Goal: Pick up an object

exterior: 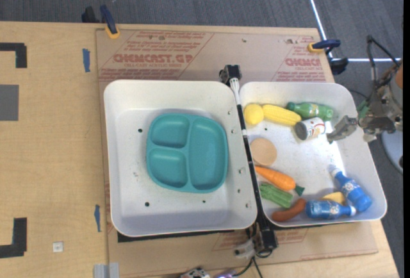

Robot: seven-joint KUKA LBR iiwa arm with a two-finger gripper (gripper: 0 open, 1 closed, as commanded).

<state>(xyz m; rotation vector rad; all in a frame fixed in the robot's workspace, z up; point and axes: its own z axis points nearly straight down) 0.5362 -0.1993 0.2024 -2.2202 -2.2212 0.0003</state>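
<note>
While the arm reaches in from the right edge of the frame, its claw hangs over the right bin, at that bin's upper right, just beside a small white can lying on its side. Nothing sits between the claw's tips, and whether it is released or clenched I cannot tell from this slant.

Around the can lie a yellow corn cob, a lemon and a green bottle along the top. A tan disc lies mid-left, with a carrot, a green pod and a reddish sausage below it. Two blue bottles lie at the lower right. The left bin carries a teal divided plate.

The can is the likeliest target. It looks light, stiff and smooth, and it would probably roll; closing across its round body at mid-length should hold it best.

Red print on the cardboard sheet that covers the counter reads roughly "CHEMCAST GP". The can's label is too small to read.
</note>
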